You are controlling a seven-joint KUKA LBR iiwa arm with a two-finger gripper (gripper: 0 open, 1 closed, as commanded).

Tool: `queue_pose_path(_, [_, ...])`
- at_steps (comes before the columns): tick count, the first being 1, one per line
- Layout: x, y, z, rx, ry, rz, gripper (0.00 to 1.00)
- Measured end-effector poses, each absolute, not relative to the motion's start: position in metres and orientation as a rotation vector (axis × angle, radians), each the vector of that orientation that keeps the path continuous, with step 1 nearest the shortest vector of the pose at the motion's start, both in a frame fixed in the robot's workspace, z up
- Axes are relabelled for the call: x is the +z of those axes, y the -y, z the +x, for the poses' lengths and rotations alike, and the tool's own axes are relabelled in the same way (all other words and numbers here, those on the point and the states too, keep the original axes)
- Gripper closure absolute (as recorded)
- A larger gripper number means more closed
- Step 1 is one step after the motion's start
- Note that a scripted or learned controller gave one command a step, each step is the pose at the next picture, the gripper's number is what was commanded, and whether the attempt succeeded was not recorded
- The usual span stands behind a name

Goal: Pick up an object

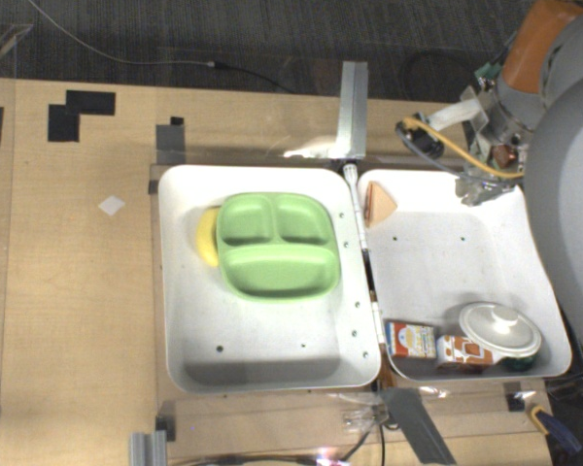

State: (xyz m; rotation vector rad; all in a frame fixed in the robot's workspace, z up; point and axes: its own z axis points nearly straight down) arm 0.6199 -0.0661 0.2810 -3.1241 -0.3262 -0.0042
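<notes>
My gripper (480,181) hangs over the far right corner of the right bin (437,260), below the grey arm with its orange band (542,29). Nothing shows between it and the bin floor. In the right bin a tan wedge (378,202) lies in the far left corner. A red and white carton (433,345) lies along the near wall. A white lidded pot (499,329) stands beside the carton at the near right. In the left bin (189,289) a green divided plate (276,244) rests partly over a yellow object (206,237).
A metal post (353,115) stands behind the seam between the bins. Yellow cable (457,149) loops by the wrist. The arm's grey body (573,192) covers the right bin's right side. Black markers (78,113) lie on the bench at the far left.
</notes>
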Motion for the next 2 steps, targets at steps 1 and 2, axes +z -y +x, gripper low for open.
queue_pose_path(1, [0.274,0.06,0.594,0.001,0.574,-3.088,1.0])
queue_pose_path(2, [0.319,0.089,0.606,-0.003,0.324,-3.124,1.0])
